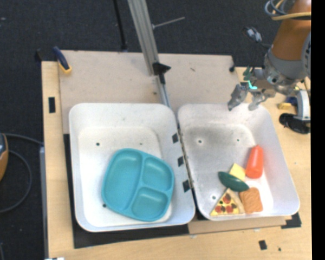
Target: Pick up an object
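The things to be picked lie clustered in the near right corner of the right bin [206,121]. An orange carrot-shaped piece [254,162] stands tilted closest to the bin's right wall. Just to its left sits a small yellow wedge [237,171], and a dark green pod-like piece [233,181] lies across the wedge's lower edge, touching it. Below the green piece rests a triangular pizza slice [226,205] with red and yellow spots, its point toward the green piece. Beside the slice, on its right, lies a brown, rough-textured block [252,200], touching or very nearly touching the slice.

The hand [245,98] hangs over the far right corner of the right bin, above its rim, well apart from the cluster. Its two fingers point down and are spread, with nothing between them. Above it the grey wrist rises to the orange band of the arm [290,37] at the picture's right edge.

The left bin [86,118] carries a teal divided plate [138,184] with three compartments, lying toward the bin's near side. The two bins touch along their inner walls. Both sit on the pale wooden tabletop [108,75]. A slanted aluminium rail [143,28] rises from the tabletop's far side, between the bins.
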Controlling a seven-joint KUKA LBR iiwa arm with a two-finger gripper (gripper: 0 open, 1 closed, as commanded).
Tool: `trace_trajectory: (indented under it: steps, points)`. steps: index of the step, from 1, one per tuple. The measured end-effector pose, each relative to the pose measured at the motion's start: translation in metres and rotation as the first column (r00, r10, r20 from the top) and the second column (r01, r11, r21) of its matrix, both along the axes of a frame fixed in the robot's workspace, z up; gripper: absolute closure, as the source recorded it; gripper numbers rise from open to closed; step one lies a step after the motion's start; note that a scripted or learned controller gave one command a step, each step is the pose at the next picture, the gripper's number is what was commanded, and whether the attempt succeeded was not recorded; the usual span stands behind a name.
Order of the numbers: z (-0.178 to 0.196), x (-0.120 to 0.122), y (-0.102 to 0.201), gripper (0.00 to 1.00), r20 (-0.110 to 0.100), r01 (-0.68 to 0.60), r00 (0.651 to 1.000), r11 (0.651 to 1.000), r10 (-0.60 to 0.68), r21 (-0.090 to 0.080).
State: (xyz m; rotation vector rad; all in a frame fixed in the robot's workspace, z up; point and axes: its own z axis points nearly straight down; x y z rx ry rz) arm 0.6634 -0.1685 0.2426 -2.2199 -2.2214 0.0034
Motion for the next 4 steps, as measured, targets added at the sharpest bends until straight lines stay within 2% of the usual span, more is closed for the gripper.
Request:
trace_trajectory:
  steps: [1,4]
  points:
    - [0.002,0.001,0.0,0.0,0.004,-0.001,1.0,1.0,0.001,-0.001]
    - [-0.143,-0.012,-0.009,0.0,0.002,0.001,1.0,1.0,-0.001,-0.001]
